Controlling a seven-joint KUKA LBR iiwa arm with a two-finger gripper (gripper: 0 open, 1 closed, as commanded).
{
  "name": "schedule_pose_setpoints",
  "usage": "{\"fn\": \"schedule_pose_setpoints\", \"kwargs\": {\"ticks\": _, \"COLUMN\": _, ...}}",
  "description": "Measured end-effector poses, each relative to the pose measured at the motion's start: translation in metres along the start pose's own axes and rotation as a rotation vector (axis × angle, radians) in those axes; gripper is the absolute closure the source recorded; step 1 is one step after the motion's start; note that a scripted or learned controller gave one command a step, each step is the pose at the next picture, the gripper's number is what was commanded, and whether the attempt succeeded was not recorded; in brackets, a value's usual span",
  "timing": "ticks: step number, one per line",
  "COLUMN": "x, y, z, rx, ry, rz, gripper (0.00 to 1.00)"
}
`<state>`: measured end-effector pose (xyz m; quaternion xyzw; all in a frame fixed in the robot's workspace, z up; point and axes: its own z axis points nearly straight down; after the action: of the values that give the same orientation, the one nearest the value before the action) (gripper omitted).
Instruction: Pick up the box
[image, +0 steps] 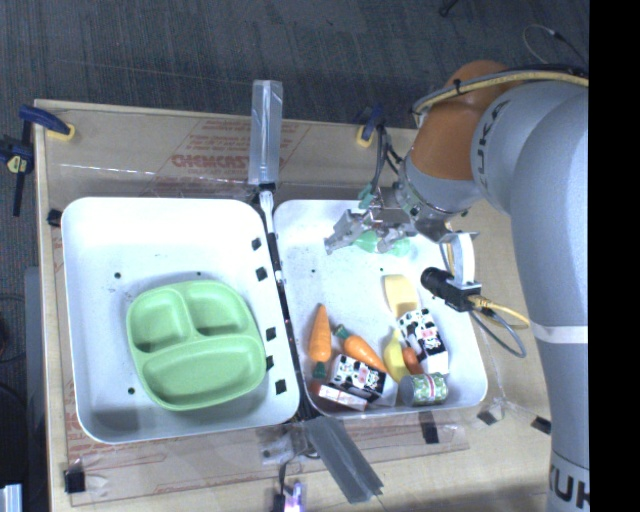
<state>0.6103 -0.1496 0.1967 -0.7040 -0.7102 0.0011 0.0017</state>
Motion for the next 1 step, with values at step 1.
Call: {"fn": "schedule_pose_setpoints", "kwargs": {"ticks": 1, "x": 0.0056, "y": -0.0224, "z": 0.0777, "rx": 0.0, "ry": -0.001, "rz": 0.04, "gripper": 0.0}}
